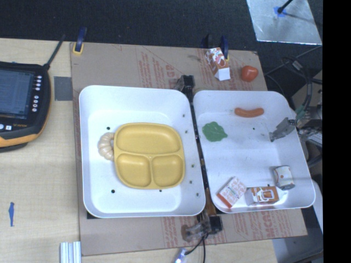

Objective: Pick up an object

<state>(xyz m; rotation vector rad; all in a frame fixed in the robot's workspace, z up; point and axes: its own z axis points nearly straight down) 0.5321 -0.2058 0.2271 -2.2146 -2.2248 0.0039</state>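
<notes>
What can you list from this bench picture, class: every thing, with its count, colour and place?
Bins: two, white, side by side on the bench.
Divided plate: one, yellow, left bin.
Pastry: one, tan, left of the plate.
Sausage: one, orange, right bin, far side.
Leafy piece: one, green, right bin.
Cartons: three, white and orange, right bin's near edge.
Small carton: one, behind the bins.
Tomato: one, red, beside it.
Pendant: one, dark and orange, far left.
Gripper: one, grey, right bin's right side.

this looks like a robot lab. two white bins [137, 100] lie on a cardboard sheet [137, 59] held by clamps [80, 40]. left of the bins rests a teach pendant [22, 103], and behind them is dark carpet floor [153, 10].
</notes>
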